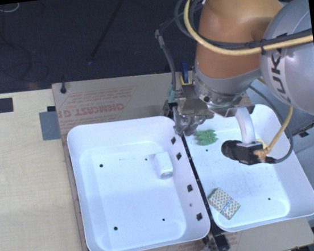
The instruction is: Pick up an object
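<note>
Because the gripper hangs low over the far left corner of the right shallow white plastic bin, close against the wall it shares with the left shallow white plastic bin, the likeliest target is the small crumpled green object, which lies on the bin floor just beside the gripper. I cannot tell whether the gripper is open or closed, because the wrist housing hides its tip, and nothing can be seen held in it. To pick well, I judge that the gripper should move off the dividing wall and centre over the green object before descending. A descent from here risks striking the rim or closing on air. The object looks soft and irregular, so closing low, near the floor, would probably serve. Other choices are a flat rectangular packet with a green-and-white pattern near the front of the same bin, probably too thin to grasp easily, and a small white cylindrical piece in the left bin. As for writing, the grey arm link shows the dark letters "KU". The brown cardboard sheet under the bins on the pale wooden table carries red print, inverted and not surely readable.
</note>
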